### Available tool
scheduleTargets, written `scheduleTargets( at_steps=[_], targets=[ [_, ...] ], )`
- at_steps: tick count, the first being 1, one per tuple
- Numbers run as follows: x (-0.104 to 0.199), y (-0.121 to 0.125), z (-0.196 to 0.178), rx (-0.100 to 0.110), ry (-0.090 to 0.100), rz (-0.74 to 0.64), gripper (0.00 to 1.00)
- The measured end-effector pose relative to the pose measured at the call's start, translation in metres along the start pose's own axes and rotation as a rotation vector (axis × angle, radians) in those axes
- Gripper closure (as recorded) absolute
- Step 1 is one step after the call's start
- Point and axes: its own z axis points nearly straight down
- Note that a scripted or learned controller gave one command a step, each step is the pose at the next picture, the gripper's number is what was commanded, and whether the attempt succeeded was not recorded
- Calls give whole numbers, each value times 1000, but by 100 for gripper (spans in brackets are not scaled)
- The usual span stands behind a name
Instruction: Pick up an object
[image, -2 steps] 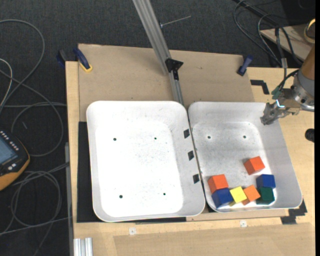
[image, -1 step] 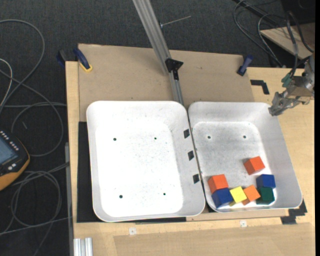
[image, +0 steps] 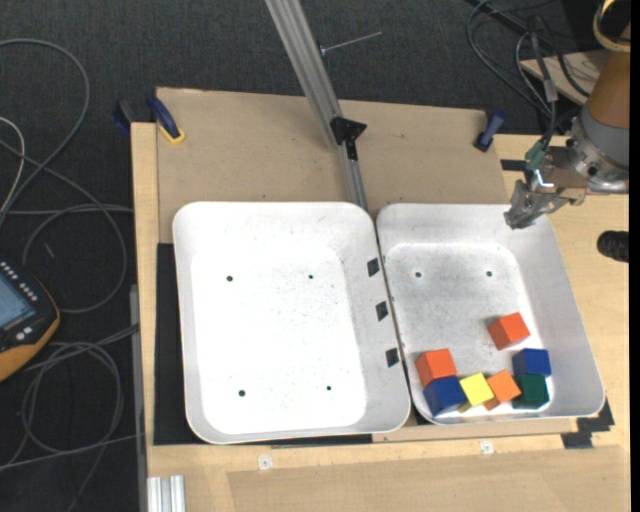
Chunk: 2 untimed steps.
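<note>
pincer (image: 522, 217): hanging over the right bin's (image: 560, 290) upper right rim, frame right; can't tell its state, nothing seen in it
blocks: sitting in right bin's lower right corner — orange block (image: 509, 329) apart, upper; orange (image: 435, 364), blue (image: 444, 394), yellow (image: 477, 389), orange (image: 503, 386), blue (image: 533, 362), green (image: 534, 391) clustering
left bin (image: 270, 320): lying beside, frame centre-left
desk (image: 250, 150): carrying both bins

bins (image: 270, 225) - matt white, speckled | bench (image: 250, 150) - pale wood | blocks (image: 509, 329) - smooth, coloured

blue clamps (image: 167, 120) (image: 489, 130) grip the counter (image: 250, 150) behind the bins; cables (image: 50, 210) and a handheld pendant (image: 20, 310) lie left of it.
</note>
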Motion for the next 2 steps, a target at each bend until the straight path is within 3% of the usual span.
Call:
scheduleTargets(
  at_steps=[2],
  targets=[
    [101,12,5,3,0,0,100]
  ],
)
